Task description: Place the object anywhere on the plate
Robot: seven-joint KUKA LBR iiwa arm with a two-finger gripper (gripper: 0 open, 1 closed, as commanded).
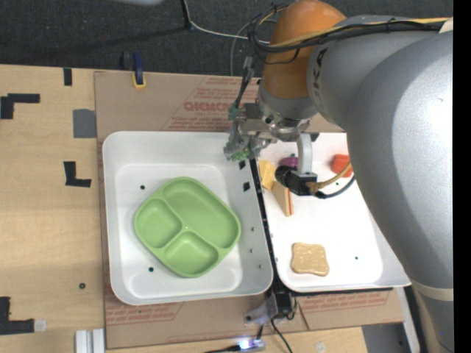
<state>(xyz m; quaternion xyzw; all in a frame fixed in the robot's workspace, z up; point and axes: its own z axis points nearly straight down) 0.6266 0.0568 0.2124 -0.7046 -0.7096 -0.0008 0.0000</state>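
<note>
A light green plate [187, 226] with three compartments lies in the left white bin [118, 197]; nothing rests on it. My gripper [239, 150] hangs over the back end of the wall between the two bins, up and to the right of the plate. A small dark green object [235, 154] shows at its tips, and the fingers look shut on it. The grey arm with its orange band [302, 43] comes in from the right and hides the back of the right bin.
The right bin [368, 271] holds a yellow wedge [266, 173], an orange-brown stick [285, 199], a purple piece [288, 162], an orange piece [340, 163] and a slice of toast [309, 259]. A black cable [324, 190] trails from the wrist over that bin.
</note>
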